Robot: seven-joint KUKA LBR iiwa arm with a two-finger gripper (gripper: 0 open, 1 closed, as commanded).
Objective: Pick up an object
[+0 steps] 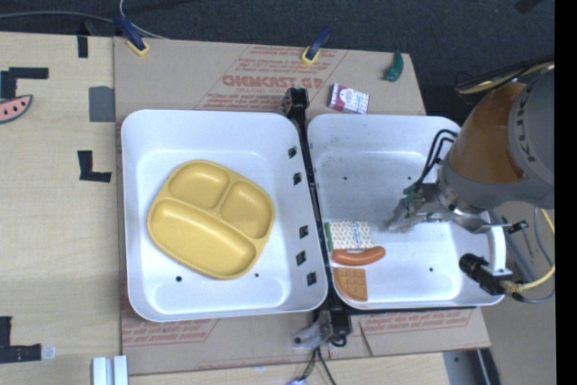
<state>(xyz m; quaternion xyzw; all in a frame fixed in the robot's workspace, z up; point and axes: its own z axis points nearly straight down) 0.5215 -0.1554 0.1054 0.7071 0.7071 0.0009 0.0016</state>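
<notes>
In the right bin (379,149) several small items lie near the front left corner: a pale green-speckled packet (350,234), a red sausage (358,255) just below it, and an orange waffle-like square (352,285) at the front wall. My gripper (403,216) hangs low over the bin floor to the right of the packet, pointing left toward it, a short gap away. Nothing shows between its fingers. The grey arm with its orange band (491,144) comes in from the right.
The left bin (144,140) holds a yellow divided plate (211,218). Behind the bins, a small patterned card (347,98) lies on the cardboard, with a yellow clip (315,50) and a green piece (394,66) nearby. A black divider (304,194) runs between the bins.
</notes>
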